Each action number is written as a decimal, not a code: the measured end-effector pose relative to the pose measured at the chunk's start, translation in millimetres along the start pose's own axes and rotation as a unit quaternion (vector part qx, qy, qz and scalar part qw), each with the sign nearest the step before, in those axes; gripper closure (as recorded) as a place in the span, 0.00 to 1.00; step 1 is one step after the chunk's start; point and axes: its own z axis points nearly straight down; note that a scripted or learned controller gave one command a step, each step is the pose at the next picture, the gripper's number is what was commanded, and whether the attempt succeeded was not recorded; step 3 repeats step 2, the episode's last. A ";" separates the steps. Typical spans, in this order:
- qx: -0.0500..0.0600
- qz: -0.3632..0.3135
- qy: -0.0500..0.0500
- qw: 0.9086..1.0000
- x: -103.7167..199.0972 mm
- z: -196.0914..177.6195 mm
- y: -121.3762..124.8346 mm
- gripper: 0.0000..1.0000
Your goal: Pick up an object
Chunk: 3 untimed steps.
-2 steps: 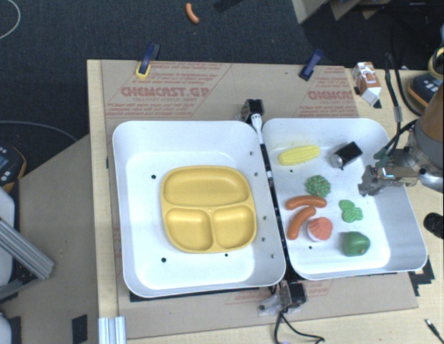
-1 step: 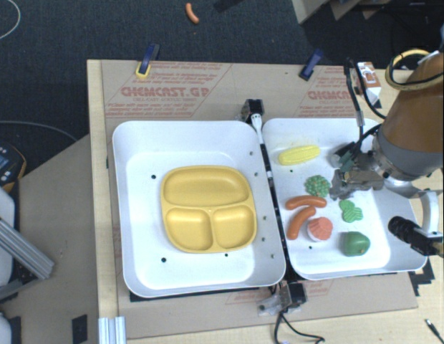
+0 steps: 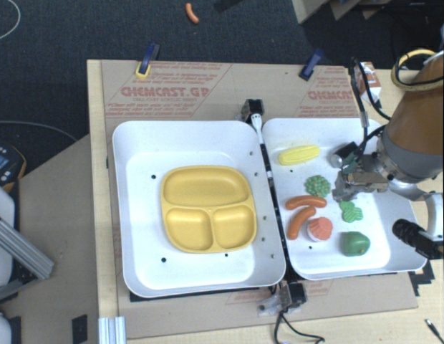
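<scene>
The right white bin [image 3: 329,264] holds toy food. A yellow corn cob [image 3: 298,155] lies at the back. A green broccoli floret [image 3: 317,185] sits in the middle, and two orange sausages [image 3: 302,211] lie below it. Beside them sit a red and white round piece [image 3: 321,229] and a green apple-like fruit [image 3: 355,244]. A small green leafy piece [image 3: 351,211] lies just below my gripper [image 3: 346,190]. The gripper reaches in from the right and hangs low over the bin, between the broccoli and the leafy piece. I see nothing held in it.
The left white bin [image 3: 136,192] holds a yellow divided plate [image 3: 207,208]. Black clips sit on the seam between the bins at the back [image 3: 253,110] and front [image 3: 293,292]. The arm's grey and orange body [image 3: 419,131] overhangs the right bin's right side.
</scene>
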 end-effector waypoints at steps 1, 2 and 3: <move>-0.002 0.000 -0.001 1.000 -2.5 -8.3 10.9 1.00; 0.002 0.001 0.000 1.000 0.0 12.0 13.0 1.00; 0.002 0.001 0.000 1.000 0.0 12.0 13.0 1.00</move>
